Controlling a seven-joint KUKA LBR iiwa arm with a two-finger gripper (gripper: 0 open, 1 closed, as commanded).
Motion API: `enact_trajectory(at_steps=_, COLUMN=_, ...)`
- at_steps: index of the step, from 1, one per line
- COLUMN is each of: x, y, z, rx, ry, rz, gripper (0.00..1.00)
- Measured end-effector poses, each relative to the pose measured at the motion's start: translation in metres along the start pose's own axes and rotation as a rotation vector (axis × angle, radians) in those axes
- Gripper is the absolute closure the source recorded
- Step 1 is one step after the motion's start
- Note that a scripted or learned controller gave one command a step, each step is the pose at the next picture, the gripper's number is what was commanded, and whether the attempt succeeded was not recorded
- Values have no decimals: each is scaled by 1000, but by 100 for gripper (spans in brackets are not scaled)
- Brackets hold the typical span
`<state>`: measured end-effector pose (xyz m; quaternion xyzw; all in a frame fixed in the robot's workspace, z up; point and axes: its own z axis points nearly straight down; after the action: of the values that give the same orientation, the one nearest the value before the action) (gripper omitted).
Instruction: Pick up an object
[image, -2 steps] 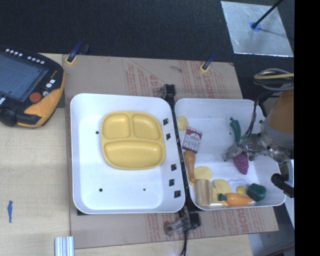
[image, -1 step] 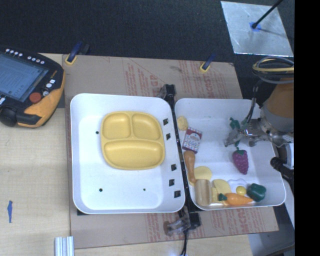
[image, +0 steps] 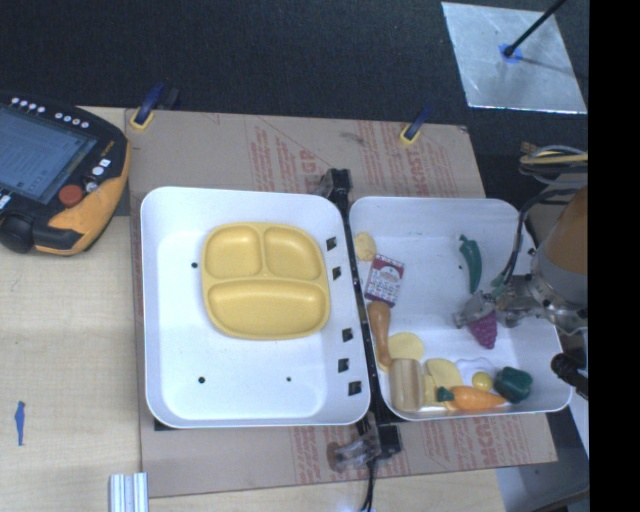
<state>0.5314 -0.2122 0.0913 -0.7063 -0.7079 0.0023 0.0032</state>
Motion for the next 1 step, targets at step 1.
enact_trajectory(at_steps=1, x=-1, y=2, z=-11, rx=-4, ry=-2, rz=-2, gripper=100)
